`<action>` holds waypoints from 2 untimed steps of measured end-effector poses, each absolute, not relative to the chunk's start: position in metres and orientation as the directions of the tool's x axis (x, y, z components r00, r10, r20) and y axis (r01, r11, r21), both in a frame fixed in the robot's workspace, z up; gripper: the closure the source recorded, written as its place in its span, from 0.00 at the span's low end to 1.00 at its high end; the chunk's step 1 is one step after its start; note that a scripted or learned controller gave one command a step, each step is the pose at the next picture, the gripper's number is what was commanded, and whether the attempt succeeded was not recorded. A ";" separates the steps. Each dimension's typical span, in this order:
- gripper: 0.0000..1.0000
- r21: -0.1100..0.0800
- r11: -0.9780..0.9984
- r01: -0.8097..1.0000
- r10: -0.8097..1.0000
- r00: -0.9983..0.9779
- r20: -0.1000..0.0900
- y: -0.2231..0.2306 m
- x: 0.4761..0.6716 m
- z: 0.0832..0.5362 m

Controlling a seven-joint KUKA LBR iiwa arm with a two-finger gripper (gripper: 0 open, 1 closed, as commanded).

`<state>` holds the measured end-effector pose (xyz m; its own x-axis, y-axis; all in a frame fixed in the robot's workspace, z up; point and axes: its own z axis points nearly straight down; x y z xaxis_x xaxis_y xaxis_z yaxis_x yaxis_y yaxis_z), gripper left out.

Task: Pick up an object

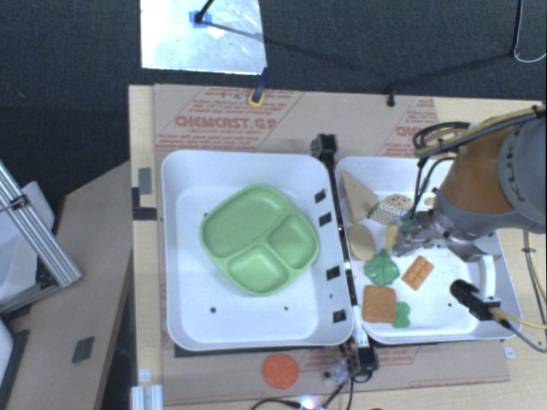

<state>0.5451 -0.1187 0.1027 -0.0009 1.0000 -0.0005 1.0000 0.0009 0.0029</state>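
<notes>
On the desk (pixel 111 229), the green divided plate (pixel 259 239) sits alone in the left bin (pixel 184 254) while the arm (pixel 491 182) hangs its tool (pixel 408 236) over the right bin (pixel 504 310), just above the green toy (pixel 382 269) and orange waffle piece (pixel 417 272), apparently choosing a pick; its grip cannot be told.

Even overhead light, soft focus, glare on white bins (pixel 184 229).
</notes>
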 end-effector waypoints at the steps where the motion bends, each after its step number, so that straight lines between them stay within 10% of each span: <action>1: 1.00 0.005 0.000 1.000 1.000 0.000 -0.001 -0.122 0.543 0.147; 2: 1.00 0.005 0.003 1.000 1.000 -0.003 -0.001 -0.126 0.543 0.190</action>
